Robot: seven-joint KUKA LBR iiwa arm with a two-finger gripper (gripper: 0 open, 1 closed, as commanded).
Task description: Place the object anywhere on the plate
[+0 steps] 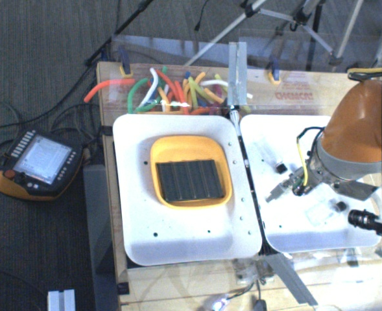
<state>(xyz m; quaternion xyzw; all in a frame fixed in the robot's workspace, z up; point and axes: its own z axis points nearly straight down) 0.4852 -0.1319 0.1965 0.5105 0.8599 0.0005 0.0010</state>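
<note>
Slab (189, 180), dark and ridged, lies flat on the yellow plate (178, 142) mid left bin (178, 238), so my gripper (283, 188) hangs clear over the right bin (275, 135), open or closed I cannot tell.

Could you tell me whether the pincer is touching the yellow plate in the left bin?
Apart. The camera view shows the pincer over the right bin, with the bins' rims between it and the yellow plate.
</note>
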